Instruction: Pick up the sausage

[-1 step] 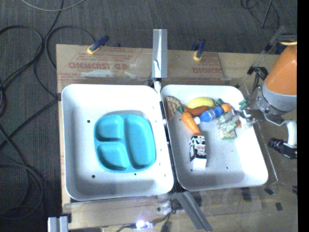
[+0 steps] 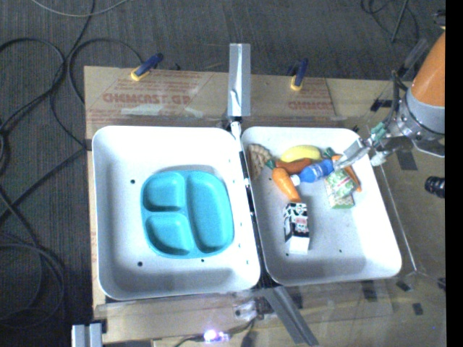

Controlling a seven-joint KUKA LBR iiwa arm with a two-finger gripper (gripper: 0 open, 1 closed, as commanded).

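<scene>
With finger state impossible to tell, the claw (image 2: 352, 154) is hovering at the frame's upper right over a crowded pile, risking seizing the blue bottle (image 2: 316, 171) instead of the sausage (image 2: 293, 165).

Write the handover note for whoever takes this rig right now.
Gripper: over the right bin's upper right; finger state not readable.
Sausage: reddish-brown, lying in the pile at the top of that bin, just below the banana, beside the blue bottle and carrot.
Done: nothing lifted.
Left: reach the sausage, grasp, lift.
Left bin holds the blue tray.
</scene>
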